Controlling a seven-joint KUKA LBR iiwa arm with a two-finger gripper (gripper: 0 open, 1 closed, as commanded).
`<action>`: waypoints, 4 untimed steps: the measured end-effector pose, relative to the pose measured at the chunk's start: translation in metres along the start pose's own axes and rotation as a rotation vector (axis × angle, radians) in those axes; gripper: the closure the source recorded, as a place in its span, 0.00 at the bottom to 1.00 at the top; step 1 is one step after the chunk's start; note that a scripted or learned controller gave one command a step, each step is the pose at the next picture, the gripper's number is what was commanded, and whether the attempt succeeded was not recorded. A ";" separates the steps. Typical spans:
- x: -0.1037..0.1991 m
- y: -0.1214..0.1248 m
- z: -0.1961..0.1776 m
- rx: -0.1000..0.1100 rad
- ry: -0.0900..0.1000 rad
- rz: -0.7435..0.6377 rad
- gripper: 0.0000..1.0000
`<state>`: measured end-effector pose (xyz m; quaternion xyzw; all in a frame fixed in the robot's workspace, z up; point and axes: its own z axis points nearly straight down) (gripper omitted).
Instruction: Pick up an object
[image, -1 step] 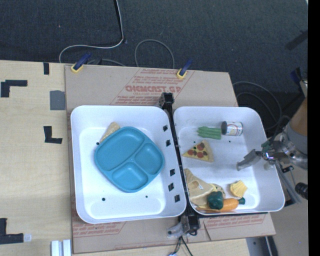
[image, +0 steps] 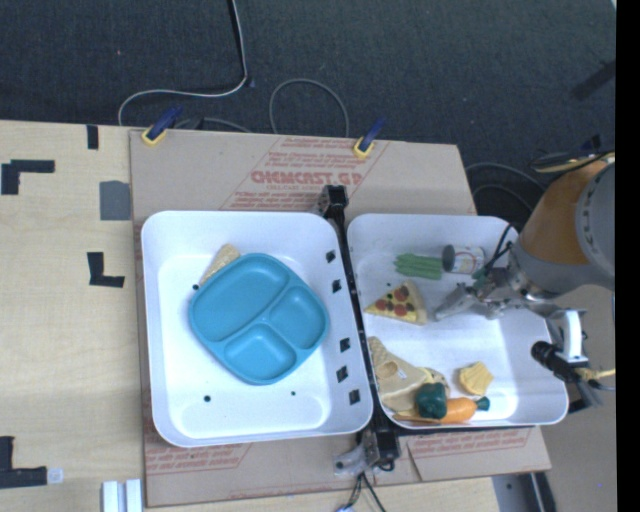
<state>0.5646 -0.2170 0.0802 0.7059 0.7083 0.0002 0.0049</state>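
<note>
My gripper (image: 447, 303) sits low in the right bin (image: 430, 219), near its middle, reaching in from the right. Its tip is just right of a pizza-slice toy (image: 399, 303) and apart from it by a small gap. A green vegetable toy (image: 419, 265) and a small grey cylinder (image: 459, 259) lie just behind the gripper. Along the bin's front lie a tan flat piece (image: 395, 372), a dark green lump (image: 432, 400), an orange carrot (image: 459, 409) and a yellow chunk (image: 475, 378). Nothing shows in the gripper.
The left bin (image: 160, 330) holds a blue divided plate (image: 260, 316) with a tan piece (image: 222, 262) poking out from under its far left edge. The arm's orange band (image: 560, 215) overhangs the right bin's right wall. A black divider (image: 345, 300) runs between the bins.
</note>
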 end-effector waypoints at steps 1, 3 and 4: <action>0.004 0.047 -0.006 0.003 0.003 0.001 0.00; -0.007 0.100 -0.016 0.009 0.002 0.000 1.00; 0.083 0.103 -0.005 0.014 0.002 -0.004 1.00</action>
